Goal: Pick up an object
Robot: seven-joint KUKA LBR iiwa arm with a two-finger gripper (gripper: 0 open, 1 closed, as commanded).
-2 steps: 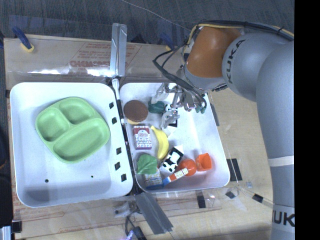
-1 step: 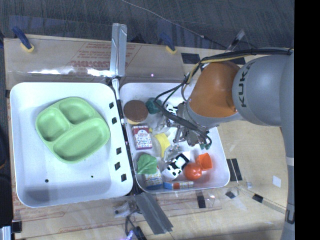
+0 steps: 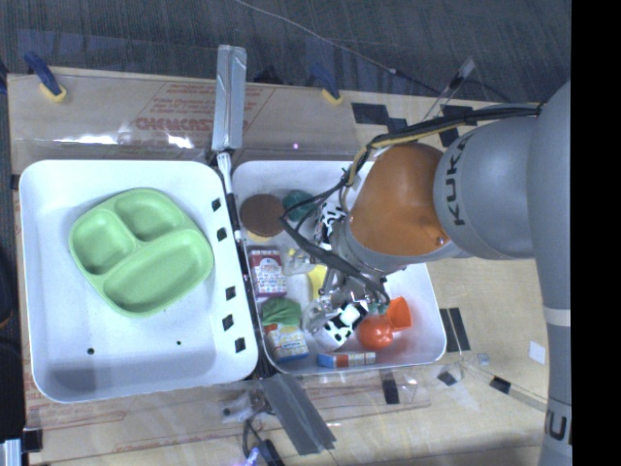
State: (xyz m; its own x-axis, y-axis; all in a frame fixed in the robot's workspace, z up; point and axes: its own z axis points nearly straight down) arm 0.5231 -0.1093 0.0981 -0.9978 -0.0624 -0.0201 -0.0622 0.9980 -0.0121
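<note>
Reaching into the right bin (image 3: 427,304), my gripper (image 3: 342,304) sits low over the clutter w/ a black-and-white toy (image 3: 339,328) just under it; can't tell its state. Red toy (image 3: 376,332) is right beside. Green plate (image 3: 142,250) lies in left bin (image 3: 58,357).

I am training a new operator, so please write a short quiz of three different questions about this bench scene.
1. True or false: the green plate lies in the right bin.
2. Which bin is the end effector over?
 A. left bin
 B. right bin
3. Fill in: the orange toy lies near the right bin's ____ corner, as the camera sees it.

Key:
1. False; it lies in the left bin.
2. B
3. lower right
</note>
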